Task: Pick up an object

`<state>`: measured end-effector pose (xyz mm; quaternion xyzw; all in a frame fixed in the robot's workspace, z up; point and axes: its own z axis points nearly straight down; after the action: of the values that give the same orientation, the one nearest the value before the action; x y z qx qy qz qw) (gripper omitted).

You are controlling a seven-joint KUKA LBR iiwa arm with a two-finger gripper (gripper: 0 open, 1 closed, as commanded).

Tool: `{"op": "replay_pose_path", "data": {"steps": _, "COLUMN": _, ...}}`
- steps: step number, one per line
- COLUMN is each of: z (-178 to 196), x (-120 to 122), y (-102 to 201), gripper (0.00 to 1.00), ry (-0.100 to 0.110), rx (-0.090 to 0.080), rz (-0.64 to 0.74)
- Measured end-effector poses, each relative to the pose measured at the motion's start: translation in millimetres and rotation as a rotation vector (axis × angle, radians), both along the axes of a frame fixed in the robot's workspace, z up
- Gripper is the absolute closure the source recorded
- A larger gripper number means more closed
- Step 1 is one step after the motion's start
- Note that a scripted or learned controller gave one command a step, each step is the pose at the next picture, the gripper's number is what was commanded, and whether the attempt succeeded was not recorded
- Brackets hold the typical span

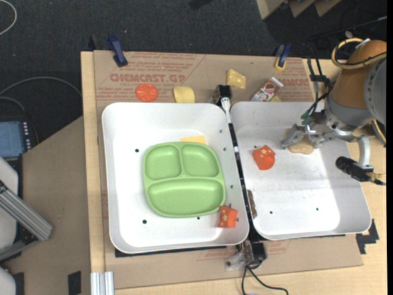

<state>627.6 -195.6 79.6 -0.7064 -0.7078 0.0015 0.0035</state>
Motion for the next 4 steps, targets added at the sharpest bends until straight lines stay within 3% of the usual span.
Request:
{"op": "replay_pose_path", "data": {"steps": 1, "z": 16.5, "x": 2.3, "y": -1.0, "gripper": 1.0, "ry": -0.009, "rx": -0.004, "rz": 0.001}}
{"op": "replay_pose_path", "data": {"steps": 2, "z": 42.6, "x": -48.7, "y": 63.6, "gripper": 1.0, "ry": -0.001, "rx": 0.001, "rz": 0.001}}
{"op": "replay_pose_path", "data": {"steps": 3, "z": 109.5, "x": -49.4, "y": 131.9, "gripper": 1.0, "ry": -0.015, "rx": -0.002, "rz": 0.006}}
{"op": "replay_pose_path", "data": {"steps": 4, "z": 105.1, "x": -50.8, "y": 127.3, "gripper": 0.0, "ry": -0.008, "rx": -0.003, "rz": -0.001}}
